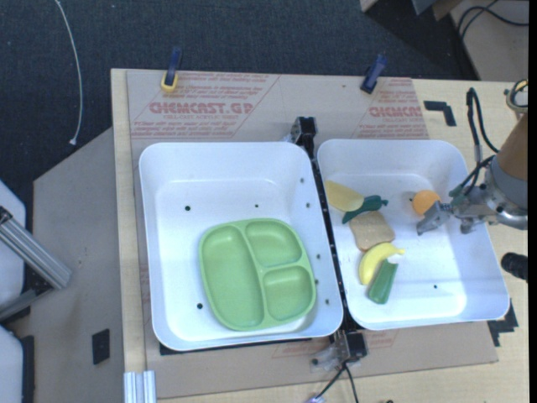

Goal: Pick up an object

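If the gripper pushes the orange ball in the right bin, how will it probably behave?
The orange ball looks round and smooth, so it would probably roll rather than slide. It lies free on the right bin floor, so a push from the gripper beside it could send it toward the back wall.

Both bins, the left bin (159, 250) and the right bin (470, 296), are plain white, and the board (252, 99) under them is tan with red lettering. A pale green tray (252, 275) has three sections. Other items: a yellow banana (373, 259), dark green bottle (382, 282), orange ball (425, 201), tan bread (371, 229), pale yellow wedge (340, 195).
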You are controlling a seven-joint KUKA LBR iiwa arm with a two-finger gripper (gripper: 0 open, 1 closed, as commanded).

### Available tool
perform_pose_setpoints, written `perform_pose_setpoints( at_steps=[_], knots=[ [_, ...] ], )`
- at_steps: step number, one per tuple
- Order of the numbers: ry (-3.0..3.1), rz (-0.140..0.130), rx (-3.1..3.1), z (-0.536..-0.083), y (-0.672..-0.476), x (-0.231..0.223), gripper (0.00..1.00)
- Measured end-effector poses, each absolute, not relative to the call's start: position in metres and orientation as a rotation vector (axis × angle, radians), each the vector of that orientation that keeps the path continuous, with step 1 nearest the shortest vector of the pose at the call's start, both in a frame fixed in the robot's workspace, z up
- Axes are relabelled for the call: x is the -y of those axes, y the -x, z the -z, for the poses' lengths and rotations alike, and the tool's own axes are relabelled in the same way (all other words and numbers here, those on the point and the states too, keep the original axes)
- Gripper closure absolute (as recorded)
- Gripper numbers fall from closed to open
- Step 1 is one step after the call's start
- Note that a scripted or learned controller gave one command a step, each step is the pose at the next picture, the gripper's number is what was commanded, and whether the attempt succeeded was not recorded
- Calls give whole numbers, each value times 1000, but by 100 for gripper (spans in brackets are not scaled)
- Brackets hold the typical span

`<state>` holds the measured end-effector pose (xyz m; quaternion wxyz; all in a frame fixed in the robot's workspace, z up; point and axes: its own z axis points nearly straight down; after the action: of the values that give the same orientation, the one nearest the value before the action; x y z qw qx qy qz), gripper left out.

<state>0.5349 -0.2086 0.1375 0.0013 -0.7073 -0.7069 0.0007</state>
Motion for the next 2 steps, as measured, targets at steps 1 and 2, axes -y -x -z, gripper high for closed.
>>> perform_pose_setpoints(
  at_steps=[1,2],
  knots=[
    [2217,-4,2217,-84,-534,208,0],
    [2223,0,2222,-98,-535,209,100]
  ],
)
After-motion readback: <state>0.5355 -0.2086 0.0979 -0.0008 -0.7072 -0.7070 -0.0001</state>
